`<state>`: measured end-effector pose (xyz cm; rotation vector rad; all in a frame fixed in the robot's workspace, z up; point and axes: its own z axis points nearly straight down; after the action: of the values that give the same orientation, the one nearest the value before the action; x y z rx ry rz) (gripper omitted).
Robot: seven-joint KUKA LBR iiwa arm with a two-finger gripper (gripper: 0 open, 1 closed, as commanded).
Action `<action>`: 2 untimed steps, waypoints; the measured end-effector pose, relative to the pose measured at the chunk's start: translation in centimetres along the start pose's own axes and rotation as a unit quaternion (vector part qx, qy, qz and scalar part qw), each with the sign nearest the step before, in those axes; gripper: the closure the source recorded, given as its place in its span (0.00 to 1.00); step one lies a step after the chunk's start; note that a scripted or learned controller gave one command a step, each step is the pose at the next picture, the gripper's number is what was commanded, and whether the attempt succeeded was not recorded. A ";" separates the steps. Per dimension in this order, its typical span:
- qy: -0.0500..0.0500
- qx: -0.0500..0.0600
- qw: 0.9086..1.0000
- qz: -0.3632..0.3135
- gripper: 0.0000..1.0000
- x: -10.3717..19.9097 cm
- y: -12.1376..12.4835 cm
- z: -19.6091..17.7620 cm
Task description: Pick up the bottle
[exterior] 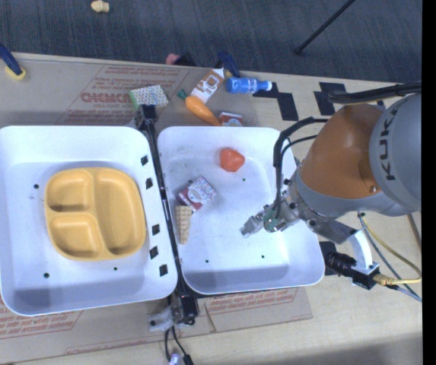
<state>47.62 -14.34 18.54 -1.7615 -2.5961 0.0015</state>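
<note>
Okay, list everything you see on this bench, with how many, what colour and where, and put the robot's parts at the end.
Bins: two, white, side by side on the bench.
Divided plate: one, yellow, in the left-hand bin.
Red object: one, upper part of the right-hand bin.
Packet: one, red and white, middle of the right-hand bin.
Cone: one, tan, right-hand bin by its left wall.
Bottle: one, blue, on the bench beyond the bins.
Carrot: one, orange, on the bench just beyond the right-hand bin.
Carton: one, white and orange, next to the carrot.
Clamps: two, blue, at the bench's far edge.
Arm: one, grey with an orange band, reaching in from the right.
Gripper: one, low over the right-hand bin, nothing visibly held.
</note>
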 end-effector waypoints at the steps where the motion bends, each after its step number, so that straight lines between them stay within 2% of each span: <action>1: -0.001 -0.001 0.987 0.161 1.00 -1.5 -0.6 -2.4; 2: -0.001 -0.001 0.956 0.293 1.00 -0.4 -0.1 -3.9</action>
<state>47.65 -14.78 22.47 -2.4465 -1.9691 0.0029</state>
